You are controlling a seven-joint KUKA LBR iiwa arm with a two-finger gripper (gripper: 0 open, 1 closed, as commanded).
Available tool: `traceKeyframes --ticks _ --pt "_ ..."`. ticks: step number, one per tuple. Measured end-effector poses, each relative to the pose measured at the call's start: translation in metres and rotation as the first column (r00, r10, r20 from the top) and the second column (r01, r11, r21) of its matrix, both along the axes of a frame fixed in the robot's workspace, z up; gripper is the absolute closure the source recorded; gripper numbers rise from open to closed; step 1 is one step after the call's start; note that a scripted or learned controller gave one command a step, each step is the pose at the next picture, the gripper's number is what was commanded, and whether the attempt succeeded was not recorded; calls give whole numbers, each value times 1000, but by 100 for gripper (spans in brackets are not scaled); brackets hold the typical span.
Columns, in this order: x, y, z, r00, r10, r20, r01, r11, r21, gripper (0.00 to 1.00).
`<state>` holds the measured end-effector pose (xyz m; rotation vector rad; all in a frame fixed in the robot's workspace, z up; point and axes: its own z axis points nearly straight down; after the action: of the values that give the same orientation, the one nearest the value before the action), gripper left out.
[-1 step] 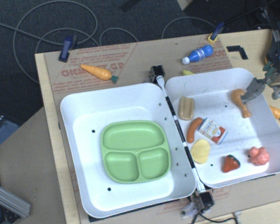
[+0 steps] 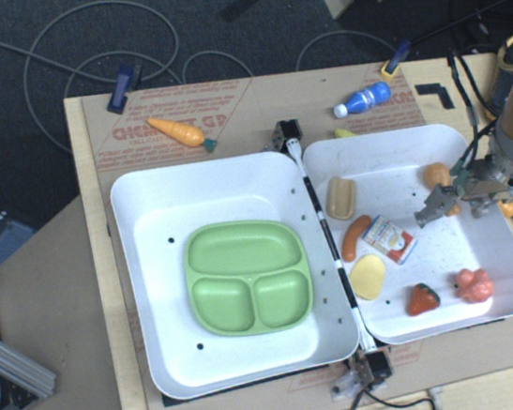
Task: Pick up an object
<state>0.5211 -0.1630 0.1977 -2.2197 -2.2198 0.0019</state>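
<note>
Here, the gripper [image 2: 434,204] hovers at three o'clock in the right bin [image 2: 498,303], jaws spread and empty. Nothing is lifted; the orange ball [image 2: 436,174], just above at twelve o'clock, seems the likeliest target.

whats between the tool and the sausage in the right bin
In the camera view, only bare white bin floor lies between the tool and the sausage. The small red-and-white packet sits just below that line, beside the sausage.
</note>
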Motion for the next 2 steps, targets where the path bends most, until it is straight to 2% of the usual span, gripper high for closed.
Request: traceKeyframes --ticks 1,2 --pt "0 -54 -103 1000 1 4 -1 1000 0 0" --pt "22 18 -15 1000 2 5 -2 1000 -1 0"
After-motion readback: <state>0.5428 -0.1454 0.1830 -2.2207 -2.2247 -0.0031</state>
